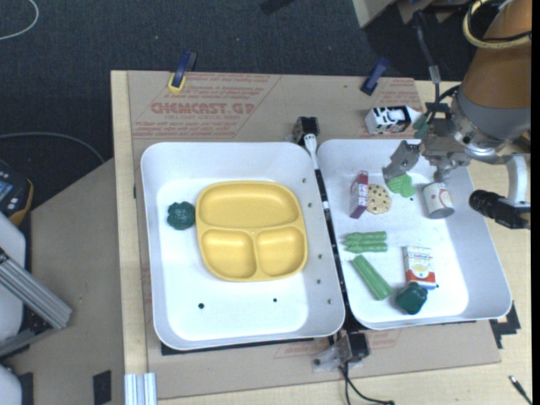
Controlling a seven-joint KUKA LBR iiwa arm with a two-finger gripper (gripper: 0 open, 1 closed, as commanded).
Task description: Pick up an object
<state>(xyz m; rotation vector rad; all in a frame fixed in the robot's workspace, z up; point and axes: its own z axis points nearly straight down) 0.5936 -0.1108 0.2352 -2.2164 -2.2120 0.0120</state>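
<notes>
The gripper (420, 165) hangs with fingers spread wide and nothing between them, so the pick looks not yet done. A green piece (402, 185) lies just beneath; the white cup (436, 199) sits beside it.

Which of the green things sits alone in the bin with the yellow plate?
The dark green broccoli-like lump, left of the yellow plate; the other green pieces lie in the right bin.
</notes>
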